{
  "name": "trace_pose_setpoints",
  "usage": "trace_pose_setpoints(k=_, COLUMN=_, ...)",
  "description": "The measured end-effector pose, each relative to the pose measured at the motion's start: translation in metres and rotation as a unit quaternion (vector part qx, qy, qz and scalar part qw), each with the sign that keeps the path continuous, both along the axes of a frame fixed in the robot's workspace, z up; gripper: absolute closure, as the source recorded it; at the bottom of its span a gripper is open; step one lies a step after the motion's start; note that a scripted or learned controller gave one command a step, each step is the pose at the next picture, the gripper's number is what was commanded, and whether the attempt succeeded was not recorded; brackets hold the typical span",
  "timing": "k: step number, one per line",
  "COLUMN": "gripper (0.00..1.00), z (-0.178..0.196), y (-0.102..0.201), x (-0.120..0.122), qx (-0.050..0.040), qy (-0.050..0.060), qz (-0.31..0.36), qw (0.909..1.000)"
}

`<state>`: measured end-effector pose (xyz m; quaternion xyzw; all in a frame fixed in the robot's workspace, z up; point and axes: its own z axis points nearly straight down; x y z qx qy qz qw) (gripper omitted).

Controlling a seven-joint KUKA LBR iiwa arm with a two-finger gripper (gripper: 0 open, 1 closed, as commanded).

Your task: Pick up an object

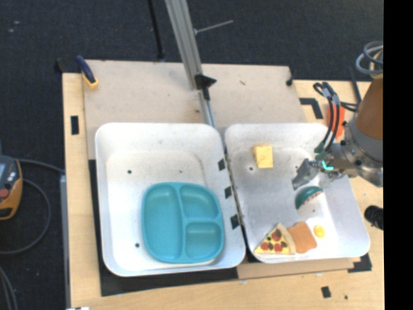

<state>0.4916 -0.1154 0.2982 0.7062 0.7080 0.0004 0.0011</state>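
My gripper (306, 175) hangs over the right side of the right bin (284, 134), reaching in from the right. Just below it lies a small teal rounded object (308, 197), close to the gripper's tip; contact between the two is unclear. A yellow block (262, 155) rests in the bin's upper middle, apart from the gripper. At the front edge lie a toy pizza slice (274, 241), an orange-brown piece (302, 237) and a small yellow piece (318, 231).
The left bin (116, 147) holds a teal divided plate (182, 222). A metal post (187, 44) rises behind the bins, ending near their shared wall. Cables (332, 115) hang beside the arm at the right.
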Motion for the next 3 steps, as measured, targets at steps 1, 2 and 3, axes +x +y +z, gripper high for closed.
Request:
trace_pose_setpoints(k=1, gripper=0.00, z=0.000, y=0.000, x=0.000, qx=-0.0001, qy=-0.001, qz=0.000, qw=1.0000)
trace_pose_setpoints(k=2, gripper=0.00, z=-0.060, y=-0.007, x=0.002, qx=0.0003, qy=0.003, qz=-0.001, qw=1.0000)
trace_pose_setpoints(k=3, gripper=0.00, z=-0.104, y=-0.013, x=0.001, qx=0.0003, qy=0.002, qz=-0.002, qw=1.0000)
